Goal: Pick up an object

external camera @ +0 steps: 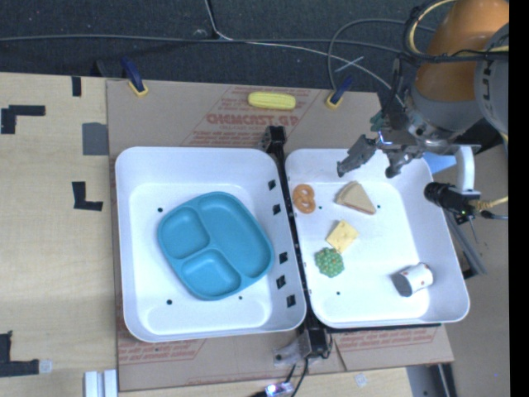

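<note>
Cardboard is lying under both bins; I'm reading left to right. Left bin [132, 222] is holding one blue tray [215, 244]. Right bin [438, 304] is carrying one pretzel [304, 198], one green cluster [330, 262], one yellow cube [341, 236], one wedge [356, 198], one cylinder [413, 279]. My gripper [374, 161] is hovering spread, grasping nothing. I'm judging the wedge nearest, at its seven o'clock, its long axis running ten-to-four.

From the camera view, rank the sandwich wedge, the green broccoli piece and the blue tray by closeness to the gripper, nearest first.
1. Sandwich wedge, right bin, just below the gripper.
2. Green broccoli piece, right bin, lower left.
3. Blue tray, left bin.
</note>
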